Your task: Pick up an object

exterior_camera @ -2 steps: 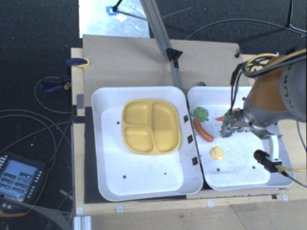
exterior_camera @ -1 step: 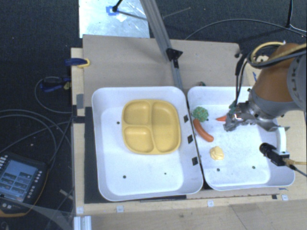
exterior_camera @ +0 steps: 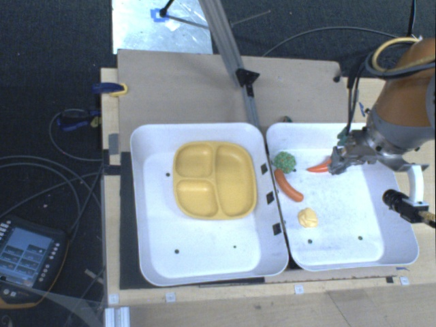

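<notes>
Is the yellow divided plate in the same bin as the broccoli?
No, the yellow divided plate lies in the left bin, while the broccoli lies in the right bin.

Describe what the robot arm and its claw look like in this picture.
The arm is a thick rounded body, grey low down with a broad orange band above it. Black cables and one yellow cable loop over its top. The claw at its tip is a small dark grey metal piece. A white and black fitting juts from the arm's near side.

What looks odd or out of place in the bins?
Nothing stands out. The yellow plate lies flat in the left bin; the broccoli, sausage, yellow lump and red pepper lie loose in the right bin.
</notes>
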Controlling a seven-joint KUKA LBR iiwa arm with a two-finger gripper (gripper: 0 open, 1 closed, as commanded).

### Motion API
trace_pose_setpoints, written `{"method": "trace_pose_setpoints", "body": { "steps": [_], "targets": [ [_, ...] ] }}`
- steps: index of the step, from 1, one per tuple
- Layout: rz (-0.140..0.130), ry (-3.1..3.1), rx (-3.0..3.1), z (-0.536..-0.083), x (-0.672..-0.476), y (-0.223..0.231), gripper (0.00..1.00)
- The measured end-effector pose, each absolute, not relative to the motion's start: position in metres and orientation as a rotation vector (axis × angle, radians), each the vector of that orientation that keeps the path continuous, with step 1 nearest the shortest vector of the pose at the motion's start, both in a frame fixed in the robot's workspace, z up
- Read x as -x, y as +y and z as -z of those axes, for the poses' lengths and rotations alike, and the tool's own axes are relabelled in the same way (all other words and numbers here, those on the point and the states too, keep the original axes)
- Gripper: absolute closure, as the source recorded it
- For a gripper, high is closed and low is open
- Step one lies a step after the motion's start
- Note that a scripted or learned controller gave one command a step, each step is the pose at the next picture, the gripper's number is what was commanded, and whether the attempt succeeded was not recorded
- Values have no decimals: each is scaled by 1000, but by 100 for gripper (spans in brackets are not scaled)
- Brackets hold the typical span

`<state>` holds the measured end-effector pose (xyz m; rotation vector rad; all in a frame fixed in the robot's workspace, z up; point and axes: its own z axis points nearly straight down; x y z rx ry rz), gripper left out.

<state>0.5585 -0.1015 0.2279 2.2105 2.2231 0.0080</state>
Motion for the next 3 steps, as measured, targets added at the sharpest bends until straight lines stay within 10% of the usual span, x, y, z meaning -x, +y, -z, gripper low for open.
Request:
{"method": "trace_pose_setpoints", "body": {
  "steps": [3],
  "targets": [
    [-5, 2236, -2209, -245, -512, 68, 100]
  ]
}}
